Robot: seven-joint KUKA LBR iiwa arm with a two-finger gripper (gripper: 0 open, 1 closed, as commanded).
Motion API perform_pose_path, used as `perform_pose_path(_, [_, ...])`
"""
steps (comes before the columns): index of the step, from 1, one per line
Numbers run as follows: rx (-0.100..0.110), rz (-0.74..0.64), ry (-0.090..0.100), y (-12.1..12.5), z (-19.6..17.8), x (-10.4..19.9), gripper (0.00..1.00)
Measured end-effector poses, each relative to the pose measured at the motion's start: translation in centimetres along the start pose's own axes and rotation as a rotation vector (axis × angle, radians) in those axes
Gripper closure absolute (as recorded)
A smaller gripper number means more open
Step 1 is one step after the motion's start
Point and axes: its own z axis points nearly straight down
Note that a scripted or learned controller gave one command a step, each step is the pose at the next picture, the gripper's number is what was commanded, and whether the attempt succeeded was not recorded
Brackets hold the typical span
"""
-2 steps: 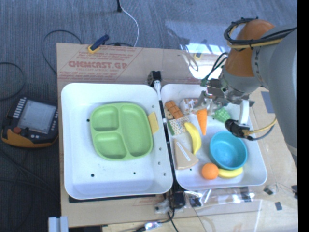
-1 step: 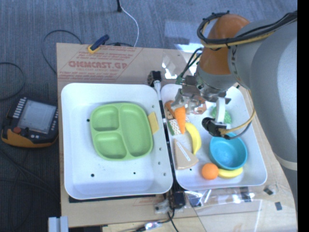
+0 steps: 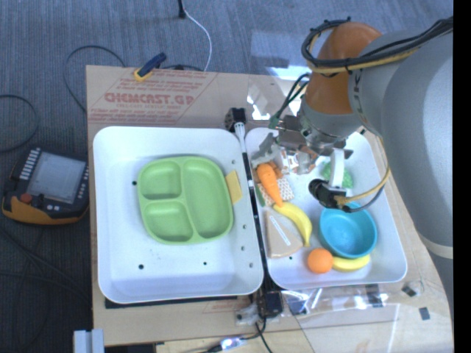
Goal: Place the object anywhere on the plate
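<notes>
A green plate (image 3: 184,199) with three compartments lies in the left bin (image 3: 118,263), with nothing on it. My gripper (image 3: 293,155) hangs over the far left part of the right bin (image 3: 390,259), just above and to the right of an orange carrot (image 3: 268,182). Close by lie a yellow banana (image 3: 296,220), a tan bread slice (image 3: 280,237) and a small white dotted piece (image 3: 285,190). The wrist hides whatever is directly under the gripper.
A blue bowl (image 3: 348,232) sits in the right bin with an orange ball (image 3: 319,260) and a yellow piece (image 3: 352,262) at its front. Something green (image 3: 343,176) lies behind the bowl. A small yellow tab (image 3: 233,187) sits on the left bin's right wall. A handheld pendant (image 3: 45,185) rests left of the bench.
</notes>
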Motion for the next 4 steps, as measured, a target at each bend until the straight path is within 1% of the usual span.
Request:
perform_pose_path(1, [-0.009,-0.359,-0.003,3.10,-8.29,0.90,0.00])
perform_pose_path(2, [-0.004,-0.359,-0.004,3.00,-8.01,0.88,0.00])
perform_pose_path(4, [-0.004,-0.359,-0.004,3.00,-8.01,0.87,0.00])
